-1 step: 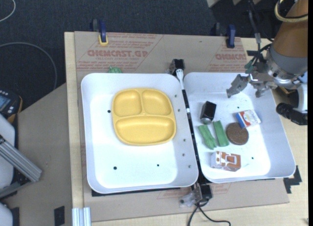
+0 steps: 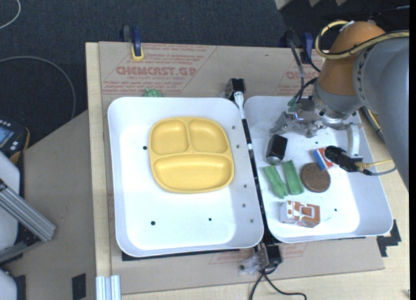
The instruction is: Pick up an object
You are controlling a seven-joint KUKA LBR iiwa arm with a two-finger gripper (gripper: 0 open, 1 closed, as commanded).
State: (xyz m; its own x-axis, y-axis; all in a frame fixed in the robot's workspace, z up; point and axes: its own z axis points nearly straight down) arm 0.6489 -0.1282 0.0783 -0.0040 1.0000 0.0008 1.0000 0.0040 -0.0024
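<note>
My gripper (image 2: 298, 126) hangs over the far part of the right bin (image 2: 370, 217), below the grey wrist and the orange band. Its fingers look spread, with nothing between them. Just in front of it and to the left lies a small black cylinder (image 2: 276, 148). Nearer the camera are two green sticks (image 2: 283, 180), a brown round disc (image 2: 315, 178) and a red and blue item (image 2: 324, 156). An orange and white box (image 2: 301, 213) lies near the bin's front. None of these touches the gripper.
The left bin (image 2: 130, 214) holds a yellow divided plate (image 2: 191, 154). A black divider rail (image 2: 249, 149) runs between the bins. Cables (image 2: 361, 165) trail from the arm over the right bin's right side.
</note>
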